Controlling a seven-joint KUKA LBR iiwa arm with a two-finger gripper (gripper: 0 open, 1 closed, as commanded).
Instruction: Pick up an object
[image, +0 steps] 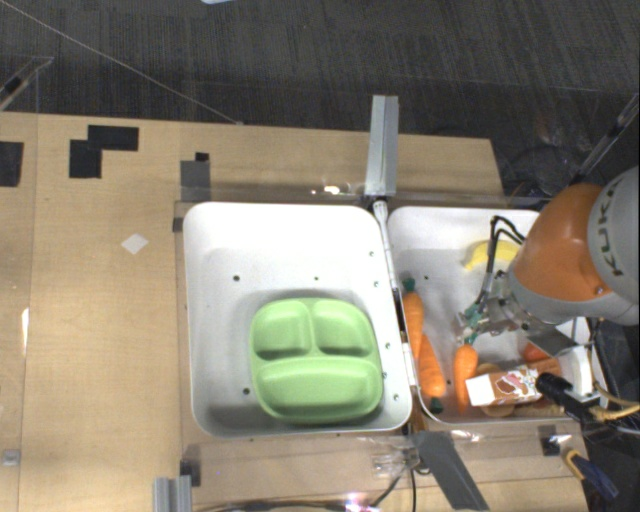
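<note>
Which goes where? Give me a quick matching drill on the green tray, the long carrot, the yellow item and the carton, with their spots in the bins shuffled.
Things:
1. green divided tray
2. long carrot
3. yellow item
4. small carton

Places:
A. right bin, along its left wall
B. right bin, near its front edge
C. left bin, front half
D. right bin, toward the back, partly behind the arm

Pairs: 1-C, 2-A, 3-D, 4-B
</note>
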